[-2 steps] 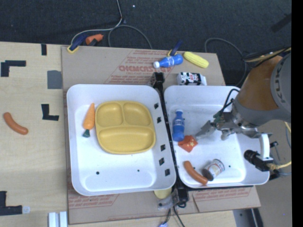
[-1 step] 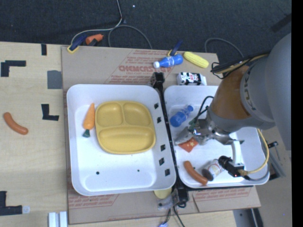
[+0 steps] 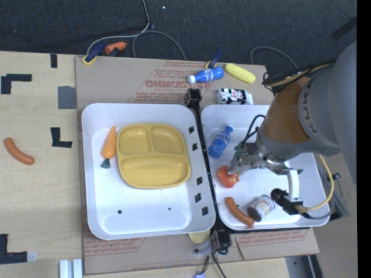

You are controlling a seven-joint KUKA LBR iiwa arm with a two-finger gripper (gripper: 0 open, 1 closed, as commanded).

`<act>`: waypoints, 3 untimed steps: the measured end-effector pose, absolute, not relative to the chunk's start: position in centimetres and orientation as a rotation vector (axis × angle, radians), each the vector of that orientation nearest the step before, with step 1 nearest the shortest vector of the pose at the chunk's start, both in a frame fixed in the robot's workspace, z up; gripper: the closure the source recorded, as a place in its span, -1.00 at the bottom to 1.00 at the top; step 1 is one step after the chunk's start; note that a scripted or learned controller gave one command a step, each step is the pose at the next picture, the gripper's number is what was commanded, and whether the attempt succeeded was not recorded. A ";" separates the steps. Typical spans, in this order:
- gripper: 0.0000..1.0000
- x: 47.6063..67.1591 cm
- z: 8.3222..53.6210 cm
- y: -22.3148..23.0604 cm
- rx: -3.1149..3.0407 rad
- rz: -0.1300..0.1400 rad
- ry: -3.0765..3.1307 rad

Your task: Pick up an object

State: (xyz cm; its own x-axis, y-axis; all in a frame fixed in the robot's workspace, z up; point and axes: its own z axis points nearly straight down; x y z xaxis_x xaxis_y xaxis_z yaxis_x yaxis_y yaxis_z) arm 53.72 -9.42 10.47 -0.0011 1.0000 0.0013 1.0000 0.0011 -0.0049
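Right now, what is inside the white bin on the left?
The left bin holds a yellow divided tray and a toy carrot beside it. Whatever lies under the tray is covered, so that can't be seen.

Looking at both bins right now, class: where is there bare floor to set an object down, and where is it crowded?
Free: the left bin's near strip below the yellow divided plate. A narrower bare band runs along its far edge above the plate and carrot. Crowded: the right bin, where the blue bottle, red tomato-like toy, sausage, small can and gripper cluster.
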 end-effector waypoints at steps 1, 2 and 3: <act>1.00 56.1 18.9 -7.8 -2.221 -0.006 -2.229; 1.00 62.2 10.3 -11.4 -2.222 0.026 -2.223; 1.00 57.3 18.7 -8.2 -2.219 0.001 -2.222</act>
State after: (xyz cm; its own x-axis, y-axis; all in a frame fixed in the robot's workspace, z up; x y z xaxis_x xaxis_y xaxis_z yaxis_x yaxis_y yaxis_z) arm 57.25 -8.20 18.68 -0.0012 1.0000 0.0005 1.0000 0.0012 -0.0012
